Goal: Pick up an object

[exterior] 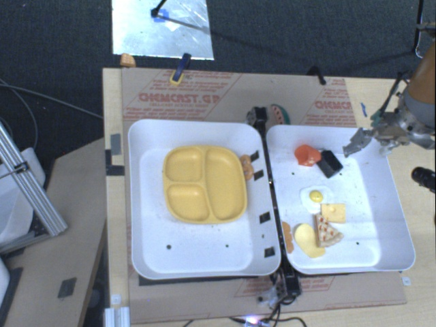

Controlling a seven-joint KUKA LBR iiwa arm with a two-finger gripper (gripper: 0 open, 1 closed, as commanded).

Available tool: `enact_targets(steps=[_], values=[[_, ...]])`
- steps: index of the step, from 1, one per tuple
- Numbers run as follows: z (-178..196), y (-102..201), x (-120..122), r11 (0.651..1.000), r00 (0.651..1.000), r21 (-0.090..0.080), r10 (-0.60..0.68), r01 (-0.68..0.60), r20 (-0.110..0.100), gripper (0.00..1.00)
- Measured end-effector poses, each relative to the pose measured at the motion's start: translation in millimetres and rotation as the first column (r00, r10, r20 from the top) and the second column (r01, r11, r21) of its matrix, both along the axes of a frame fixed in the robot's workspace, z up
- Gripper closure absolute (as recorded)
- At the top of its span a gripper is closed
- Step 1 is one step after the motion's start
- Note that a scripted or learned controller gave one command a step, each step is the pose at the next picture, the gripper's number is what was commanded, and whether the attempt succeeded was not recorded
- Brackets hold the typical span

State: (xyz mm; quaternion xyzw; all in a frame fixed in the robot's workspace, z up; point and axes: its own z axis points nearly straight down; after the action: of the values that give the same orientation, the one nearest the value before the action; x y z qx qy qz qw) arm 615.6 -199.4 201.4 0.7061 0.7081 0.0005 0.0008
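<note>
Hovering at the right bin's (pixel 402 244) upper right edge, the tool (pixel 364 142) (finger spread I cannot tell) should descend squarely over the nearby red object (pixel 307 155), avoiding the black block (pixel 330 163) beside it.

**Setting: robotics test laboratory**

Brown cardboard-covered bench (pixel 225 90) on dark carpet (pixel 54 39) carries two shallow white plastic bins (pixel 146 251). Grey robot arm (pixel 419 107) reaches in; aluminium framing rail (pixel 30 196) and loose black cables (pixel 27 101) stand alongside.
</note>
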Motion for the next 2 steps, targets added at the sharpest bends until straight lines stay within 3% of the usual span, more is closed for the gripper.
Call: enact_targets(steps=[1, 2], values=[[-122, -7, -76, 1.0, 1.0, 0.004, -0.007, 0.007, -0.006, 0.0], [-115, 95, -45, 1.0, 1.0, 0.0, 0.008, -0.008, 0.005, 0.0]])
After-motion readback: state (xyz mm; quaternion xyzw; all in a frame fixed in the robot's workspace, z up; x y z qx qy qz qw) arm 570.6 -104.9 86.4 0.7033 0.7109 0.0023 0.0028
